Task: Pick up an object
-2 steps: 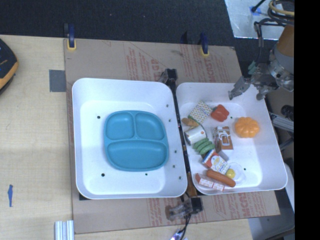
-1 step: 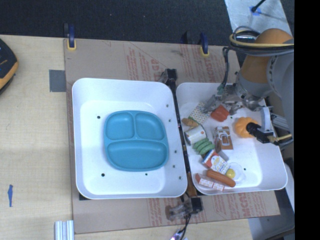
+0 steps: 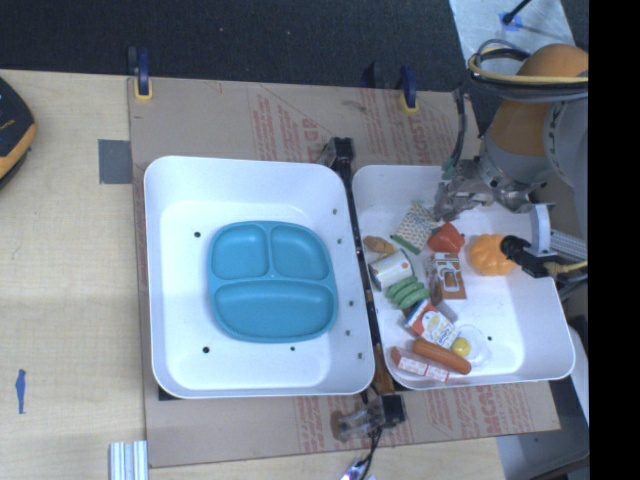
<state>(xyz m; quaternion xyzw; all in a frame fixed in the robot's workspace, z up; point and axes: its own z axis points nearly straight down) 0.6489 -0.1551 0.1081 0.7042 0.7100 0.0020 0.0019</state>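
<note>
Reaching in from the right, the grey arm point(image 3: 520, 128) hangs its gripper point(image 3: 462, 196) over the far edge of the right bin point(image 3: 545, 338), placed to pick from the toy food heaped there. Whether the claw is open or holding anything cannot be told. The left bin point(image 3: 170, 268) holds a blue divided plate point(image 3: 272, 280). Nearest candidates: a red piece point(image 3: 446, 238) and an orange fruit point(image 3: 489, 254).
</note>
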